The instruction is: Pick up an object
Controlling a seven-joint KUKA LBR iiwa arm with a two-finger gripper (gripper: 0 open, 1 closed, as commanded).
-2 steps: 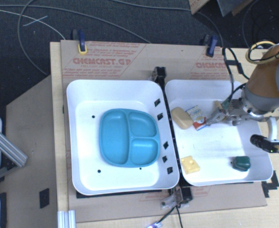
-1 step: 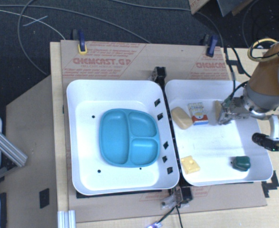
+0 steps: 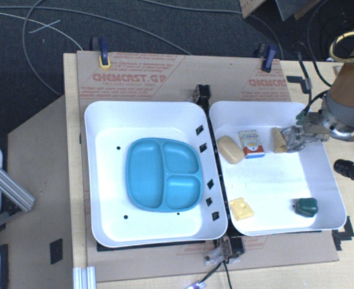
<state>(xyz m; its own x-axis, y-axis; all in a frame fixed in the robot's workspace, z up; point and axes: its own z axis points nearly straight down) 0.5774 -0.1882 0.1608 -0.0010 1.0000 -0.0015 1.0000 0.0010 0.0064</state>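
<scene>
In the camera view we look down on the bench, which carries two shallow white bins side by side. The left bin holds a blue divided plate with three compartments, and it lies flat near the middle of the bin floor.

The right bin holds several small things. A tan rounded object, like a bread roll or a potato, lies near the left wall of this bin. Just beside it, on its right, we see a small packet with white, red and blue print; the two seem to touch or almost touch. A yellow cheese piece lies near the front left corner. A dark green object lies near the front right corner, well apart from the others.

The arm comes in from the right side, and the gripper is low over the back right part of the right bin. A small tan object is directly at the fingertips, on their left side. We cannot tell if the fingers are closed on it or only next to it, because the metal parts are small and blurred here.

Two blue clamps sit on the back edge of the bench, and grey cables lie on the dark floor behind.
</scene>
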